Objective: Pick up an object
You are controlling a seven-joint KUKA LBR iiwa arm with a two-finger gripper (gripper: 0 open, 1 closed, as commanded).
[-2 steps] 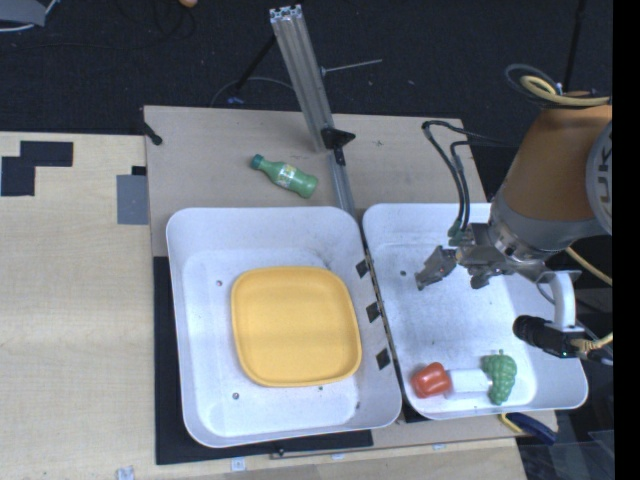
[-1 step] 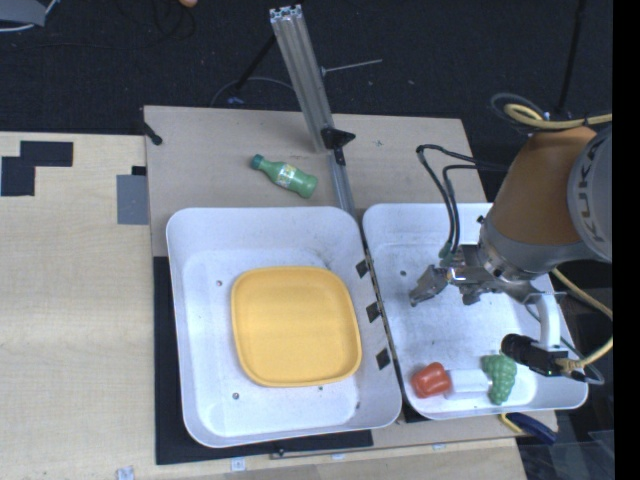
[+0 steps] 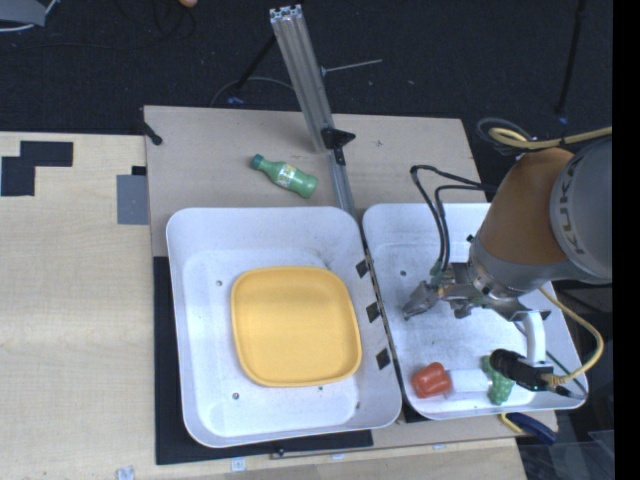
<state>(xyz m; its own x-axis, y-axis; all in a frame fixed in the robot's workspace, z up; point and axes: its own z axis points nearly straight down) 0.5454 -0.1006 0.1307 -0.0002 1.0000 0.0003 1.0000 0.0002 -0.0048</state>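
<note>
In the right bin (image 3: 400, 268), a small red, rounded object (image 3: 431, 379) lies near the front edge — too squat to show any clear long axis or heading. To its right sits a green object (image 3: 499, 386), partly hidden under a black part of the arm, so its orientation cannot be made out.

The arm (image 3: 535, 223) reaches in from the right over the right bin, its orange band above the wrist, black cables looping up beside it. The gripper (image 3: 425, 301) hangs above the bin's middle, well apart from the red object — whether it is open or closed cannot be told.

A yellow square plate (image 3: 295, 325) lies flat in the left bin (image 3: 190, 238). A green bottle (image 3: 284, 175) lies on its side on the bench behind, cap toward the left; its pale label is unreadable.
</note>
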